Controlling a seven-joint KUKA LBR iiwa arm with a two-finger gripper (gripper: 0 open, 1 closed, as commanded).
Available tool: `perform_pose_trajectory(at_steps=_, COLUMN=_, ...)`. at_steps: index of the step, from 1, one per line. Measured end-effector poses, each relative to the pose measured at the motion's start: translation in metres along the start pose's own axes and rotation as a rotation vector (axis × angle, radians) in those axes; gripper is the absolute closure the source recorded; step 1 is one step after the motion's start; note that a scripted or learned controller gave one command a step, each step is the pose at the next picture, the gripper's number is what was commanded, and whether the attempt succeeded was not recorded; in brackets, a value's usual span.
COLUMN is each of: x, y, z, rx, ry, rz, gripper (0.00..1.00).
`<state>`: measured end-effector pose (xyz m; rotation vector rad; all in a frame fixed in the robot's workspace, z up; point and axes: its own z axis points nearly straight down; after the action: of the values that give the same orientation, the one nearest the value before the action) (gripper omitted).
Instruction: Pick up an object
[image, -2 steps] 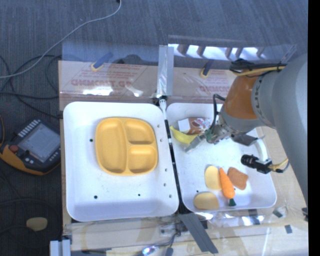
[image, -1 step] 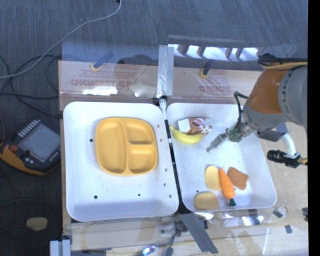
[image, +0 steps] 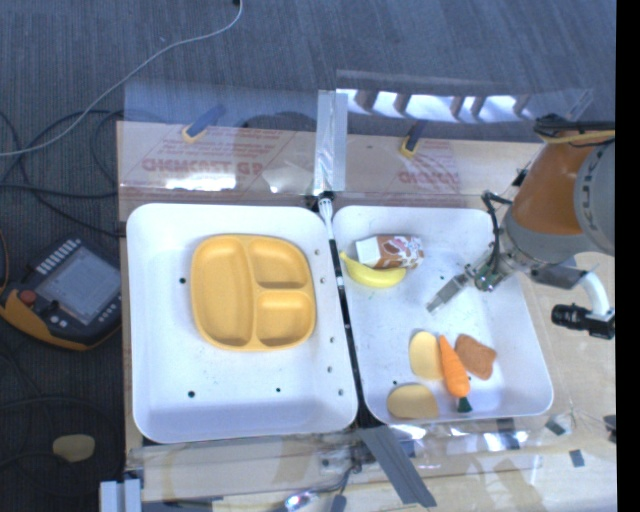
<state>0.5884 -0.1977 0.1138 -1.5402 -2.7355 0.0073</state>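
The right bin (image: 520, 345) holds a yellow banana (image: 372, 273) at its upper left, with a brown and white packet (image: 395, 250) leaning on it. Near the bin's front lie a pale yellow oval piece (image: 424, 354), an orange carrot (image: 454, 371), an orange-brown nugget (image: 476, 356) and a tan round piece (image: 412, 401). My gripper (image: 452, 289) hangs over the bin's bare middle, its slim grey tip pointing left and down. It is right of the banana and above the carrot group, touching none of them. Nothing shows in it.
The left bin (image: 160, 380) carries a yellow compartment plate (image: 253, 291). The arm's orange band (image: 555, 190) and grey wrist (image: 535, 255) cover the right bin's far right corner. A handheld control unit (image: 62, 290) lies on the floor at left.
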Motion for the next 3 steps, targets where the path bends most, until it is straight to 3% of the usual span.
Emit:
perform_pose_trajectory(at_steps=1, x=0.057, y=-0.038, z=0.006, rx=-0.002, ry=0.002, rz=-0.209, gripper=0.0)
perform_pose_trajectory(at_steps=2, x=0.098, y=-0.031, z=0.025, rx=-0.013, ry=-0.012, rz=-0.119, gripper=0.0)
perform_pose_trajectory(at_steps=3, x=0.114, y=-0.044, z=0.025, rx=-0.022, ry=-0.012, rz=0.173, gripper=0.0)
